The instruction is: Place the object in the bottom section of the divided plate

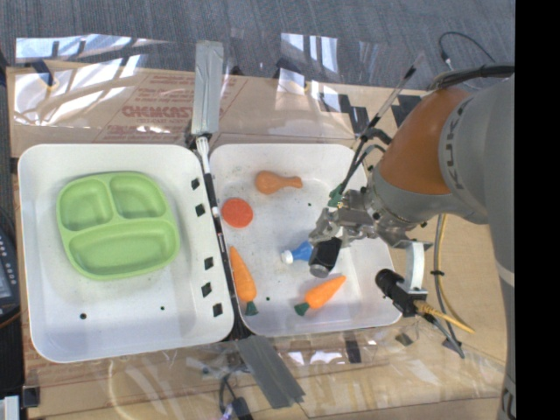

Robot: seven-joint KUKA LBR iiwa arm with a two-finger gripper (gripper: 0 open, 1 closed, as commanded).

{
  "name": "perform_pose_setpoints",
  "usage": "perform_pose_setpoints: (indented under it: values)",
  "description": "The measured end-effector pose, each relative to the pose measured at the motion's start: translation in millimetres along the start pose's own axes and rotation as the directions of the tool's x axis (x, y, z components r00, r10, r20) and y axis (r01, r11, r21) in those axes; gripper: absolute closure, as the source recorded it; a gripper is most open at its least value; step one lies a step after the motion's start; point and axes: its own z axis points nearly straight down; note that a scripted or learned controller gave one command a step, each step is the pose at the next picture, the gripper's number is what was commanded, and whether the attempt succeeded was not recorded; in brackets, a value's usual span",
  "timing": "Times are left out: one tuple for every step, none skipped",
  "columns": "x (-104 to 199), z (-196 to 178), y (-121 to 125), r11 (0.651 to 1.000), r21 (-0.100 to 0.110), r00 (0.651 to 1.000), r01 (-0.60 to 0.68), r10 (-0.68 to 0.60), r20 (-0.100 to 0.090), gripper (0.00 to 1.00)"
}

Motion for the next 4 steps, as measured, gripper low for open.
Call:
perform_pose_setpoints:
  values:
    - [73,7,32,0.982,-0.001,0.982,0.187,-0.187,0.0,1.0]
    - [171,8,13,0.965,0.003,0.965,0.262,-0.262,0.0,1.0]
    - [227,-27,-14,0.863,-0.002,0.863,0.506,-0.506,0.002,1.0]
    - [305,-33,6,0.847,0.0,0.847,0.531,-0.531,0.001,1.0]
